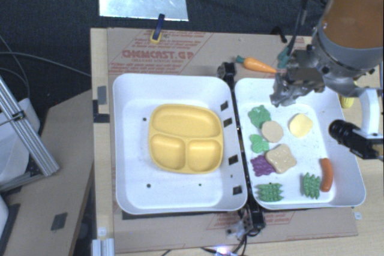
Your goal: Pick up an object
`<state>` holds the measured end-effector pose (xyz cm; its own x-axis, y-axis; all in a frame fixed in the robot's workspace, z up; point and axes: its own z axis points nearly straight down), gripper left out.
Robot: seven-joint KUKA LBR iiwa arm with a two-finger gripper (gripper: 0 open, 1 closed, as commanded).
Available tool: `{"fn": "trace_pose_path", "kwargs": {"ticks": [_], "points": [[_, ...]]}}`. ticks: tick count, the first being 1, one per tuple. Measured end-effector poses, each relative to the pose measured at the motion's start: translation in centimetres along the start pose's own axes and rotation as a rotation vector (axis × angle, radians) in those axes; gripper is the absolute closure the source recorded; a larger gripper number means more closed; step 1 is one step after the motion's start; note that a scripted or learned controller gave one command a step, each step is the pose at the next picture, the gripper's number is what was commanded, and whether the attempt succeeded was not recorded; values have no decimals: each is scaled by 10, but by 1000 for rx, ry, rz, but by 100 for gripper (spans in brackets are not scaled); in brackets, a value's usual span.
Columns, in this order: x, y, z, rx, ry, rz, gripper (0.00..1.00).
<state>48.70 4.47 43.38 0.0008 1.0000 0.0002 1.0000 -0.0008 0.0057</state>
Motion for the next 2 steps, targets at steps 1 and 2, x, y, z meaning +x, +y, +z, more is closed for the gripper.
{"fn": "trace_pose_path", "kwargs": {"ticks": [1,2], "points": [[-108,-1,27,4,-3,9,100],[-188,-1,57,5,-3,6,100]]}}
